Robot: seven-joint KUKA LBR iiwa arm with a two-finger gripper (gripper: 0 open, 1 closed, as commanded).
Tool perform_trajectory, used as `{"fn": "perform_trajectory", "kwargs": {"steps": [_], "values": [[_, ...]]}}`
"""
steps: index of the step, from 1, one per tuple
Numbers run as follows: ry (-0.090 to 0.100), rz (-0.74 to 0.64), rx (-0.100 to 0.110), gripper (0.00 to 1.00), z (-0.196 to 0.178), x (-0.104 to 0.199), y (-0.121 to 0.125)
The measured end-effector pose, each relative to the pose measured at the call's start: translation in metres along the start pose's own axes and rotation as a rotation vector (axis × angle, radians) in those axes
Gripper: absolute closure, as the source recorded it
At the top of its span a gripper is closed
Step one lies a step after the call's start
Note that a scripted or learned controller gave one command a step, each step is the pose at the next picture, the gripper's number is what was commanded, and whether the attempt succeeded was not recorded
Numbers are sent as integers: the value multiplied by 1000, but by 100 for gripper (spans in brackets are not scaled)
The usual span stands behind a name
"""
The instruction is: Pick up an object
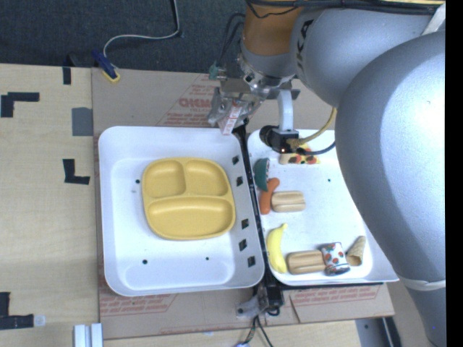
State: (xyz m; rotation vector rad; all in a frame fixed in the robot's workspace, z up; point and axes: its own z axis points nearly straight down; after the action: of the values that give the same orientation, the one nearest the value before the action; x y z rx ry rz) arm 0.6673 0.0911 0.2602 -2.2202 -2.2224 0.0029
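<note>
Above the far rim of the left bin (116, 194), at about twelve o'clock from the yellow divided plate (189, 197), your gripper (230, 114) hovers; whether it is released or clenched, you cannot tell. Nothing shows between its tips. Candidates lie in the right bin (340, 186), around four o'clock from the gripper: carrot (268, 196), bread roll (288, 202), banana (275, 247). Choose the well-separated roll, centre above it, then descend straight.

Grey arm (376, 85) reaching in from right, orange-banded wrist, claw (230, 116) pointing down
</note>
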Motion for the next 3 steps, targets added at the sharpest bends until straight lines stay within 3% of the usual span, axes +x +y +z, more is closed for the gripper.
{"fn": "perform_trajectory", "kwargs": {"steps": [1,2,3], "values": [[2,-3,1,100,-4,79,-32],[-1,2,-1,100,-12,11,-20],[-1,2,3,100,60,-73,0]]}}
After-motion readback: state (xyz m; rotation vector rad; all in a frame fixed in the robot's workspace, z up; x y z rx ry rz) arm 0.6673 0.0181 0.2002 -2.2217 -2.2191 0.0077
